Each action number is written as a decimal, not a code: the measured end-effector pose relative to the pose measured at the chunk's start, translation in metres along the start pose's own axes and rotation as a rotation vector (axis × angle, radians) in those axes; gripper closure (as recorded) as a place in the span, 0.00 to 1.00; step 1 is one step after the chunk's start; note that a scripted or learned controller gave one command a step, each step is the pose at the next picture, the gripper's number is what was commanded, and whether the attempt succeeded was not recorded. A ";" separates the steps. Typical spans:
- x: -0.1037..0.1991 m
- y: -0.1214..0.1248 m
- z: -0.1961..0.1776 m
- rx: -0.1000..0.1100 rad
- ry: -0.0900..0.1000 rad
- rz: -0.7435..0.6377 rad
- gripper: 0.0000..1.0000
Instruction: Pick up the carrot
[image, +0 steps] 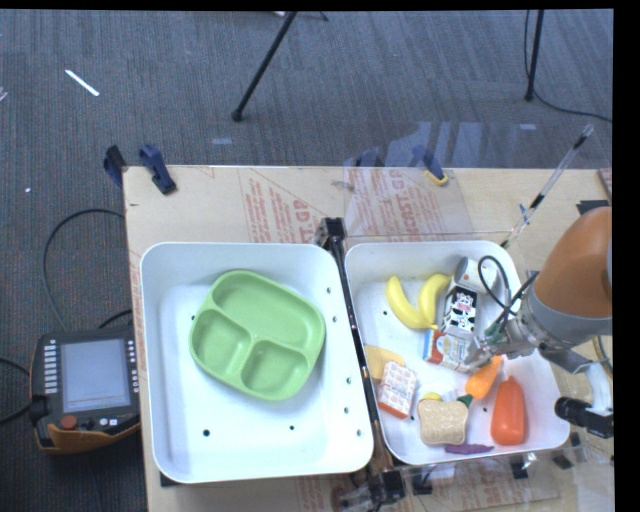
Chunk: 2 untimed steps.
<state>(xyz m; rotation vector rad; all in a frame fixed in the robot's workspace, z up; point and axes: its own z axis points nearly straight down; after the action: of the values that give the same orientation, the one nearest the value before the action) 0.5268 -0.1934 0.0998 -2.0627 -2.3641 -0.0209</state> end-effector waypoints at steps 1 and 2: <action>0.048 0.030 -0.109 0.003 -0.011 -0.019 1.00; 0.048 0.027 -0.103 0.015 -0.008 -0.017 0.00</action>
<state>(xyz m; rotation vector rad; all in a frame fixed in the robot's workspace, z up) 0.5464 -0.1438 0.2033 -2.0400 -2.3781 0.0051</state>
